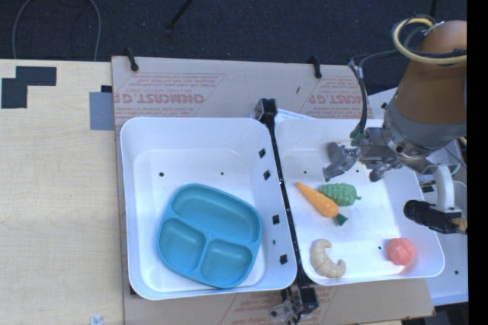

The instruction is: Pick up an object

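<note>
Bench top (pixel 53 201) of pale wood is taking the left part of what I am watching from my station. To its right a brown cardboard sheet (pixel 191 91) with red print is lying under both bins. The left bin (pixel 152 163) is sitting on this sheet, and a blue tray (pixel 210 236) with three compartments is lying flat in its near half, turned a little at an angle. The two bins are standing side by side, with their rims meeting along the middle.

The right bin (pixel 366 228) is holding all the small things that I am considering for the pick. An orange carrot (pixel 319 200) is lying slantwise near the bin's middle, with its point toward the far left. A green bumpy toy (pixel 339 192) is lying just beside the carrot on its right, and the two seem to be touching. A pale curved piece (pixel 328 259), similar to a croissant, is resting near the front wall, well apart from the carrot. A pink round toy (pixel 401 251) is sitting in the near right corner.

The gripper (pixel 356 163) is hanging over the far half of the right bin, just beyond the green bumpy toy. I am seeing nothing held in it, and I cannot tell if it is spread or pressed together. The arm (pixel 435 87), grey and orange, is reaching in from the right.
</note>
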